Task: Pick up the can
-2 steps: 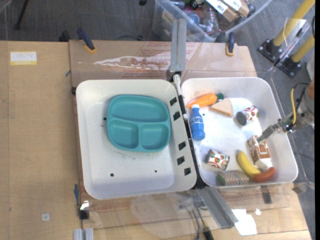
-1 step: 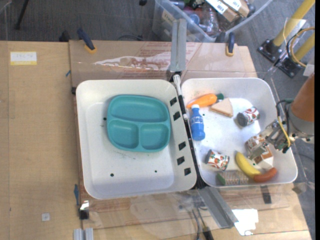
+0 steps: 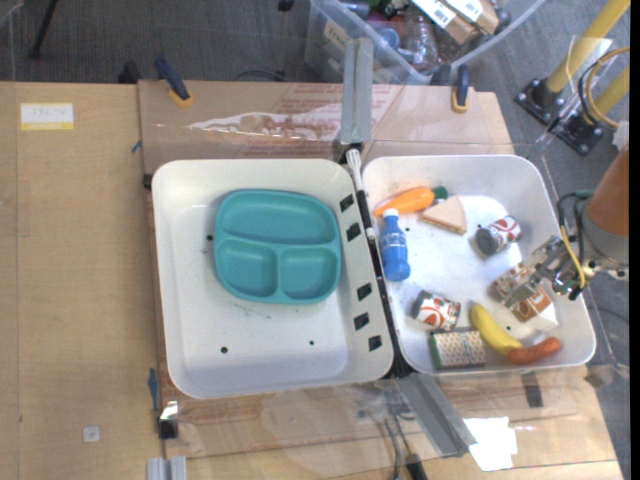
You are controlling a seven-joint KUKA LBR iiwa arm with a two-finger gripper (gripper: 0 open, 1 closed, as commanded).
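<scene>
While well left of gripper [image 3: 520, 286], can [image 3: 436, 311] sideways.

Two bins [image 3: 170, 268], one tray [image 3: 277, 245], two cans [image 3: 436, 312], one bottle [image 3: 393, 246].

My arm [image 3: 612, 208] shows orange where it enters. Under me sit two white bins [image 3: 180, 268], on a tan worktop [image 3: 70, 268]. The left one carries a teal divided plate [image 3: 277, 245]. In the right I see a blue bottle [image 3: 394, 248] with a white cap, an orange carrot [image 3: 408, 200], a yellow banana [image 3: 492, 326], a red sausage [image 3: 535, 350], and two red-and-white cans [image 3: 437, 311].
</scene>
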